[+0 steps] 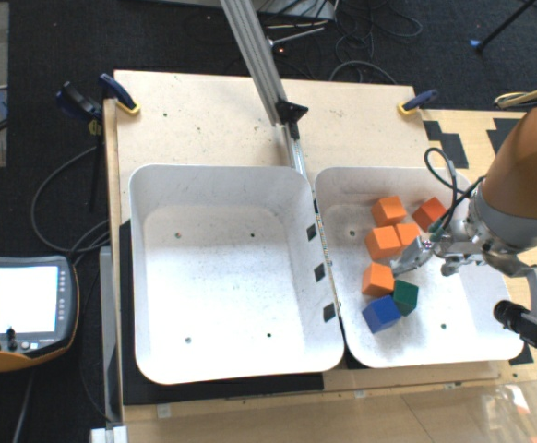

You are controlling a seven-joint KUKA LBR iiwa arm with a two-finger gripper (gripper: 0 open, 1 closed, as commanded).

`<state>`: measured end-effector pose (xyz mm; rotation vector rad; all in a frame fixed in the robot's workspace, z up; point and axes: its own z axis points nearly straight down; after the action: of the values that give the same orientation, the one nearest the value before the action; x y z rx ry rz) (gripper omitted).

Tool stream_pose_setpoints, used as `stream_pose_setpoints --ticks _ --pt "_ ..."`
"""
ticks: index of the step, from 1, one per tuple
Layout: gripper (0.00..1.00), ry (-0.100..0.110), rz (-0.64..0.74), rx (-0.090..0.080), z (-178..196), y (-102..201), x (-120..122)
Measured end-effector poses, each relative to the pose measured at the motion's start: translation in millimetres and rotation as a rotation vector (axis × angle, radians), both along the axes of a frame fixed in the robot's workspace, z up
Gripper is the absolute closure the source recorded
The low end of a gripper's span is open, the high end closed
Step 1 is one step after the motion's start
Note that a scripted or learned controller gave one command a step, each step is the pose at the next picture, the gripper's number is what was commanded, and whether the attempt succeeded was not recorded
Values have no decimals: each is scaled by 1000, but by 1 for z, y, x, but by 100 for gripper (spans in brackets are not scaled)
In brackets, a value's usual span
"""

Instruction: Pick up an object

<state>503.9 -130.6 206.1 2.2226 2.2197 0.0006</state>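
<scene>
**My claw down among the blocks in the right-hand bin**

From the camera above the bench, my claw (414,258) hangs low over the right bin (471,344), reaching in from the right. Whether it is apart or together I cannot tell, and I see no block clamped in it.

The blocks crowd round the tip. Just below and to the left of it lies an orange block (377,279), touching or nearly touching. Directly below sits a green block (405,296), with a blue block (380,314) just beyond it to the lower left, the two pressed together. Just above and to the left stand two orange blocks side by side (391,240). Higher up is another orange block (388,210), and up to the right a darker orange one (429,214), close to my wrist.

Well to the left of the claw, past the dividing rim, lies the left bin (149,247).
</scene>
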Motion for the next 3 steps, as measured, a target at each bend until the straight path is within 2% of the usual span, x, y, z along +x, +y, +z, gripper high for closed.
stream_pose_setpoints --ticks 1,2,3 --pt "0 4 3 1 -33 9 8" --pt "100 -1 0 -1 -21 8 9" --pt "0 0 -2 0 -22 8 9"
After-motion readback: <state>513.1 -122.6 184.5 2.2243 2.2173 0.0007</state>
